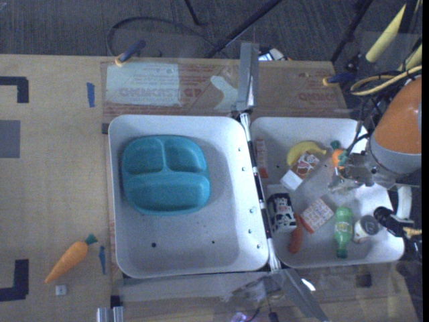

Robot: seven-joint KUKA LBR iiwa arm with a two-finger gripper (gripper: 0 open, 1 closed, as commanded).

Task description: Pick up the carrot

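Lying on the bench left of both bins, carrot (68, 260).

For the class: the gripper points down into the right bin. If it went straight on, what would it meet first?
Probably the clear plastic item lying just under the gripper, near the small carrot; depth is hard to judge from above.

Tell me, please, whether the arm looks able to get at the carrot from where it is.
Probably not easily: the carrot lies on the bench outside both bins, far left, while the end effector hangs over the right bin.
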